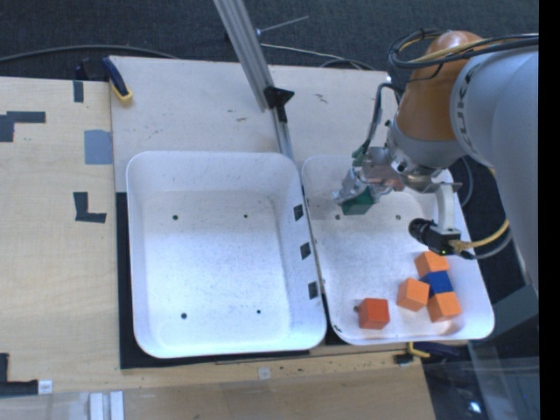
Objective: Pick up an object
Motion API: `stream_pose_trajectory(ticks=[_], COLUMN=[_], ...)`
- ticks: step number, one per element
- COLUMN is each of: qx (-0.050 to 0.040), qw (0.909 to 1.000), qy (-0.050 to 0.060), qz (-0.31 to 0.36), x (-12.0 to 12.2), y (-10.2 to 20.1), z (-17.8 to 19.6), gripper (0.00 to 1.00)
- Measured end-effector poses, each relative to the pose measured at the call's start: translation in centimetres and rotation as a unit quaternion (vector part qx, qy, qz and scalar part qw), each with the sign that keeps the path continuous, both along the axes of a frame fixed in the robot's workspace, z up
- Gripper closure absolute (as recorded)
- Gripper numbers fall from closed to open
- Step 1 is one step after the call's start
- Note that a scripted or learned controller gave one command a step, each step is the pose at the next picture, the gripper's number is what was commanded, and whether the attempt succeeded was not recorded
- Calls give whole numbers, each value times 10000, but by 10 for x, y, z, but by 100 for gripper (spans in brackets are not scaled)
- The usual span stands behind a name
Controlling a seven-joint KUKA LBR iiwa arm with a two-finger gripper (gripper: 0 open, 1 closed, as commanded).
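Matte orange cubes point(429, 294), smooth white bin point(350, 331), small green block point(357, 203)

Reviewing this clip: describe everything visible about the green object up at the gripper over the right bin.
The green object is a small, dark green, blocky piece, seemingly solid like the blocks nearby. It sits at the tip of the gripper, above the far part of the right bin, well apart from the orange and blue blocks at the near right corner. Metal parts cover its top, so its full shape is hidden, and whether it is lifted or resting on the floor is unclear.
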State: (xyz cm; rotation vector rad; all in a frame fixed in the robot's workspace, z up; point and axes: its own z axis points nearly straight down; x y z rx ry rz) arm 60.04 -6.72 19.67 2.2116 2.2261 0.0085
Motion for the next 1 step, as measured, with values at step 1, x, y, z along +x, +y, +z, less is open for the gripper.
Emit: stream_pose_trajectory(ticks=[1], qx=[10], qw=[10000], qy=[41], qz=[18], x=[15], y=[95], z=[-6], gripper=[100])
